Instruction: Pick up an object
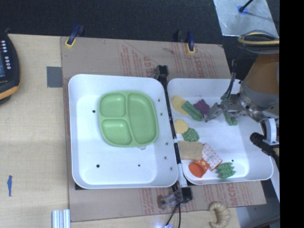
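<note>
1. We see the gripper [223, 109] low over the right bin [251, 175], near its far edge, with the grey arm [259, 87] reaching in from the right.
2. We cannot tell how the jaws stand; the metal parts blur together, and nothing shows between them.
3. The likeliest targets lie just beside the gripper: a purple piece [202, 106] and a green pickle-like piece [191, 109], touching each other toward the bin's far-left corner, next to a yellow piece [178, 102].
4. We judge the step to be lining up on one piece; it pays to centre on a single item, away from its neighbours.
5. Along the near edge sit a green broccoli-like piece [191, 135], a tan slab [191, 150], a red item [197, 168] and a wrapped snack [211, 156], tightly packed, so harder picks.
6. The left bin [85, 170] carries a green divided plate [128, 118].
</note>
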